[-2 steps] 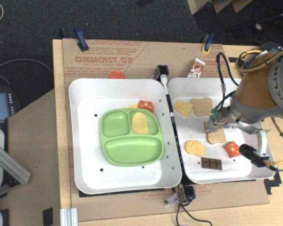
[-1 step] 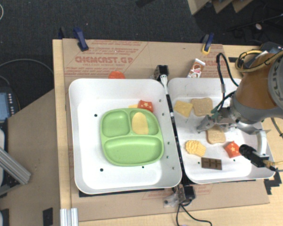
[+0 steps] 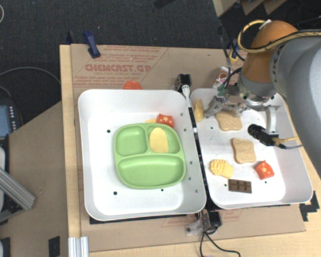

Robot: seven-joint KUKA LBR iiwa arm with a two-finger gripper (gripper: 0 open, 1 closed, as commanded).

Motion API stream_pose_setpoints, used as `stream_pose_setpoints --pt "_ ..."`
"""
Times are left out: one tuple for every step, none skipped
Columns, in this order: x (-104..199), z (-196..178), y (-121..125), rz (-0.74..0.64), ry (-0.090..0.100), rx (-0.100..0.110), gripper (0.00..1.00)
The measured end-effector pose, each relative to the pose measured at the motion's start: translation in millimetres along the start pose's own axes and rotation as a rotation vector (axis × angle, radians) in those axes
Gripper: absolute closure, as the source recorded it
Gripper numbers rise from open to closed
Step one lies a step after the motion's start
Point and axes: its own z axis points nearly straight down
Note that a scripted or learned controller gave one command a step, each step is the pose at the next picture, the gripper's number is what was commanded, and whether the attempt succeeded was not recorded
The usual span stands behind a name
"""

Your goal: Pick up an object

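Overhead, fingers [image 3: 225, 107] hang near the right bin's [image 3: 297, 194] far-left edge.

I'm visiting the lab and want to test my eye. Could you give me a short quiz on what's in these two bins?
1. True or false: the green tray sits in the right bin.
2. Which item lies nearest the front edge of the right bin? A) chocolate bar B) ridged yellow piece C) red piece
3. Fill in: a pale yellow oval piece rests in the tray's upper ____ compartment.

Key:
1. False; it sits in the left bin.
2. A.
3. Right.
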Motion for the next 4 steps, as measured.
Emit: stream_pose_setpoints --pt "-3.0 -13.4 -1.7 0.004 -0.002 -0.002 1.00" --pt "-61.1 -92.4 -64.5 0.013 -0.001 0.009 1.00" --pt "-56.1 -86.8 -63.1 0.007 0.003 0.013 0.00" --pt "-49.8 6.4 -92.9 0.008 0.005 0.019 0.00"
